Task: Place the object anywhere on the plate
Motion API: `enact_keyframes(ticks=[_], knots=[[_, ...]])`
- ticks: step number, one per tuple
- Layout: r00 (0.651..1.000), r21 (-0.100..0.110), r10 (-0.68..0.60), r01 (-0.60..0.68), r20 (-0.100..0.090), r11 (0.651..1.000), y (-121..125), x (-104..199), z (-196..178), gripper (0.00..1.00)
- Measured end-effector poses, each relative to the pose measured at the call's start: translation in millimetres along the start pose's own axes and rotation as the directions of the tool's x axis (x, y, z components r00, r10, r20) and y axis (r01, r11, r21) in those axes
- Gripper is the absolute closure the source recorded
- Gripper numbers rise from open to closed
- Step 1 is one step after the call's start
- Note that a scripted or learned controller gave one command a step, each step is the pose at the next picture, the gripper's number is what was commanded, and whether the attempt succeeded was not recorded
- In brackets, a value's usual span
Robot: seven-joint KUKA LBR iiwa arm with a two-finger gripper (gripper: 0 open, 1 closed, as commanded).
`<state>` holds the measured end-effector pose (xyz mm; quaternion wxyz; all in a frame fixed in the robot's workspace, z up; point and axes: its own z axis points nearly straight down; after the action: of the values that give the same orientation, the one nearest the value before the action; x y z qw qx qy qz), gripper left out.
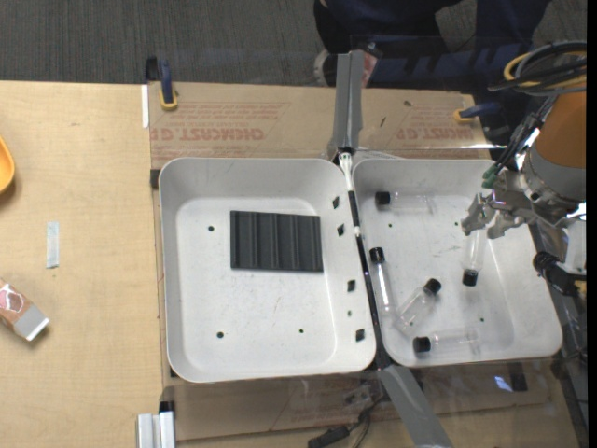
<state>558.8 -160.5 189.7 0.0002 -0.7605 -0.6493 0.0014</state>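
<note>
**A:** What could go wrong from here?

**B:** In the camera view the gripper (pixel 487 220) hovers over the right bin (pixel 522 348), near its right side. Its fingers look clamped on the upper end of a clear vial (pixel 472 255), which hangs down with its black cap lowest. The grip is at the very tip, so I judge the vial could swing or slip out during the carry.

**A:** And the carry itself?

**B:** The dark ribbed plate (pixel 276 241) lies in the left bin (pixel 187 343), well apart from the gripper. The path crosses the two walls where the bins meet. If the vial hangs too low, its cap could catch there. The vial is also round and the plate ribbed, so once released it may roll off.

**A:** What is in the bins?

**B:** The left bin holds the plate, with nothing on it yet. The right bin has four more capped vials lying down:
- a far vial (pixel 401 199) near the back
- a wall vial (pixel 380 273) along the left wall
- a slanted vial (pixel 417 301) near the middle
- a near vial (pixel 446 343) by the front wall

**A:** And the tabletop (pixel 84 157)?

**B:** It carries only a few stray bits at the left, which are no concern.
</note>
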Motion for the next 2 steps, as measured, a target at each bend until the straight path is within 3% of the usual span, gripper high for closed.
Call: enact_keyframes(ticks=[1,2], knots=[[0.998,0.002,-0.056,0.056,-0.001,0.998,-48.6,73.4,-38.0,1.0],[0.998,0.002,-0.055,0.055,0.0,0.998,-79.5,169.2,-48.3,1.0]])
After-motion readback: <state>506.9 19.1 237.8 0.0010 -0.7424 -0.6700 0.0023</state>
